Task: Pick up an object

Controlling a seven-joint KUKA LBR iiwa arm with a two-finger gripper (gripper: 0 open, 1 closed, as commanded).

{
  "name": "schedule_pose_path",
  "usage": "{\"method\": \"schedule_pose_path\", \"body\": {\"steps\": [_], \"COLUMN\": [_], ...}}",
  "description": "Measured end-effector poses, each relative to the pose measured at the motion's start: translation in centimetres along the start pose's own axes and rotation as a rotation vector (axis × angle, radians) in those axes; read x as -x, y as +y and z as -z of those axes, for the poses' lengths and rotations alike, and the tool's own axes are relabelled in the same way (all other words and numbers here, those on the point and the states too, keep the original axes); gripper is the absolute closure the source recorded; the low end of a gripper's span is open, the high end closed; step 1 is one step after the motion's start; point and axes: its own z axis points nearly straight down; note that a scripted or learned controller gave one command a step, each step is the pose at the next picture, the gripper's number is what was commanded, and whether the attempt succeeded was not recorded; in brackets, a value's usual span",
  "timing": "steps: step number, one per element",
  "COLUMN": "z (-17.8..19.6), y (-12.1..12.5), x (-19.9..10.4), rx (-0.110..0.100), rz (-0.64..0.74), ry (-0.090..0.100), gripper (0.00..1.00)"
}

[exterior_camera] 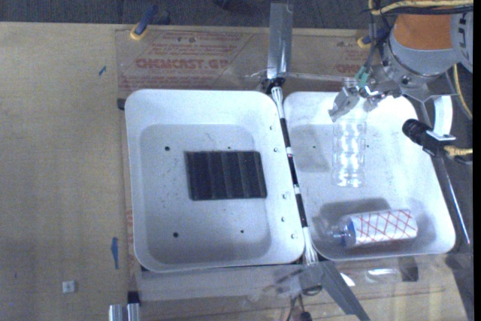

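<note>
Gripper (pixel 347 103): gripping the clear plastic bottle (pixel 349 150) by its top, hanging over right bin (pixel 443 222).
Left bin (pixel 150 116): holding a dark ridged pad (pixel 225 175).

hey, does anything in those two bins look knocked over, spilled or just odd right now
Nothing spilled or broken. In the right bin, both the clear bottle and the red-crosshatched bottle lie on their sides. The dark ridged block lies flat in the left bin.

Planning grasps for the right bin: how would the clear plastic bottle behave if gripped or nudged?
The clear bottle lies on its side on the right bin floor, so it would probably roll. It looks empty, likely light. Its thin ribbed walls may flex and slip under the gripper.
</note>
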Motion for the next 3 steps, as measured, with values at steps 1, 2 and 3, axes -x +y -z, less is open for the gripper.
{"method": "schedule_pose_path", "body": {"steps": [1,2,3], "z": [-4.6,-4.6,-4.6], "y": [4.3,4.9,4.9], "x": [0.2,-1.7,-1.7], "rx": [-0.001,-0.001,0.0], "rz": [0.058,0.436,0.436], "ry": [0.001,0.003,0.002], "gripper": [1.0,1.0,0.0]}}
